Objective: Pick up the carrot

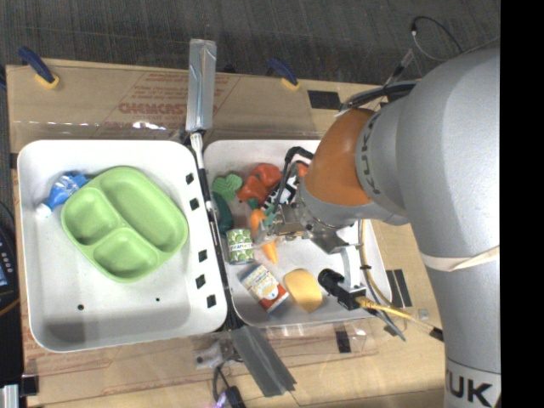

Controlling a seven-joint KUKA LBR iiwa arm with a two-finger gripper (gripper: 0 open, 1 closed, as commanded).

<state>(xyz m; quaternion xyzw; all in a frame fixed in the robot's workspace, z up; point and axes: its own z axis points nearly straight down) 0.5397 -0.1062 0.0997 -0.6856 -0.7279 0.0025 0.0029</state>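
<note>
Dark grey ribbed carpet floor (255, 7) behind; flat brown cardboard sheet (153, 100) covering the bench, held by blue clamps (38, 66); even overhead light.

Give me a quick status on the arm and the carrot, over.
Gripper low in the right white bin, right over the small orange carrot. Grasp unconfirmed. Green-labelled can and orange-red toy crowd close by.

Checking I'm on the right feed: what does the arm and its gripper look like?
A thick grey KUKA arm with an orange band above the wrist and black "KUKA" lettering on the casing. Black cables loop over the top. The gripper is dark metal with small fittings.
</note>
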